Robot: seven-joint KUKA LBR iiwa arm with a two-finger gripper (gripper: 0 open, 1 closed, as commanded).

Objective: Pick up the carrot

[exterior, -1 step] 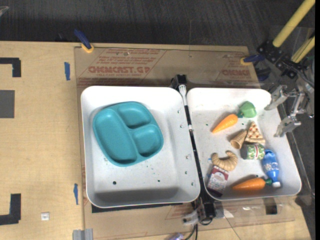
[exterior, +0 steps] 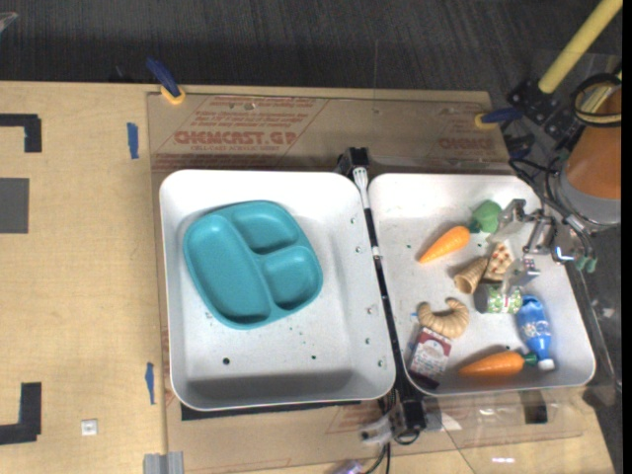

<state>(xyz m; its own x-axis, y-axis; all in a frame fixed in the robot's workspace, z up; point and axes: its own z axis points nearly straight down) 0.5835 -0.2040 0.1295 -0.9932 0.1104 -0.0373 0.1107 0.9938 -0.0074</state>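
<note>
Bins first, going left to right: two white ones side by side on the surface (exterior: pixel 79 265). The left bin (exterior: pixel 197 363) has one teal divided plate (exterior: pixel 253 262) lying in it, three compartments, sitting a bit toward the back-left.

The right bin (exterior: pixel 395 205) is the crowded one. Near its front-left corner there's a small dark red carton (exterior: pixel 429 355), with a tan croissant-looking piece (exterior: pixel 444 316) just behind it. Two orange carrot-shaped things in here: the carrot (exterior: pixel 444 243) lies tilted in the upper middle, its fat end toward a green lump (exterior: pixel 486 215) that's touching or nearly so, and a second carrot (exterior: pixel 493 364) lies flat along the front wall, greenish tip pointing right. Between them are a waffle cone (exterior: pixel 474 273), a dark green bit (exterior: pixel 494 300) and a blue bottle (exterior: pixel 533 329) with a white cap.

The gripper (exterior: pixel 538 230) sits at the right edge of that bin, just right of the green lump, apart from the upper carrot. Can't tell how far the fingers are spread; nothing visibly between them.
</note>
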